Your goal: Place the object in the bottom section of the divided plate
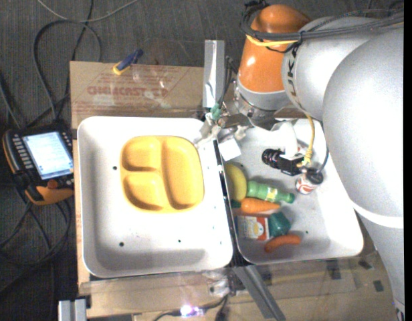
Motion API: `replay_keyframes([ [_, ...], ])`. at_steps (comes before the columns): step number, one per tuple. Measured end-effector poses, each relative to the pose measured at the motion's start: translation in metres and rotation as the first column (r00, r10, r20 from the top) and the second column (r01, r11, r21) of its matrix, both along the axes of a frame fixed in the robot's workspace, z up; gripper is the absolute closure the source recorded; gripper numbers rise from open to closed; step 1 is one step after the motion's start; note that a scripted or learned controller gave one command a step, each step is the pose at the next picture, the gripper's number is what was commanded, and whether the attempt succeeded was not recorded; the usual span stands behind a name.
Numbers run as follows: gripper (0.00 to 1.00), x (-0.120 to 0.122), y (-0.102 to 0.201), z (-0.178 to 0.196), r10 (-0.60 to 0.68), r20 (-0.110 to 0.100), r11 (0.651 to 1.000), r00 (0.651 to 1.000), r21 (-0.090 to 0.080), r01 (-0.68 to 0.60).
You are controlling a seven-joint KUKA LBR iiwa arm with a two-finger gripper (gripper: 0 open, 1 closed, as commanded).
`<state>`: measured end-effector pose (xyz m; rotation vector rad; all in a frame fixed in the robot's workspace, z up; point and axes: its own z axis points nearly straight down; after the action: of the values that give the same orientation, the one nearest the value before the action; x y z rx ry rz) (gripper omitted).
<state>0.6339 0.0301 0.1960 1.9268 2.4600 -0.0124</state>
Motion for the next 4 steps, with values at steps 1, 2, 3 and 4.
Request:
replay_keyframes([
  [1, 0.0, 0.017, -0.011, 0.009, -0.148, -0.009, 0.989, 0.989, 0.014, 0.148],
  [2, 0.0, -0.051, 0.053, -0.013, 0.085, -0.012, 0.996, 0.996, 0.017, -0.085],
  [3, 0.0, -0.081, 0.168, -0.073, 0.185, -0.013, 0.983, 0.983, 0.016, -0.185],
  [4, 0.0, -0.075, 0.165, 0.027, -0.086, -0.01, 0.996, 0.996, 0.013, 0.087],
])
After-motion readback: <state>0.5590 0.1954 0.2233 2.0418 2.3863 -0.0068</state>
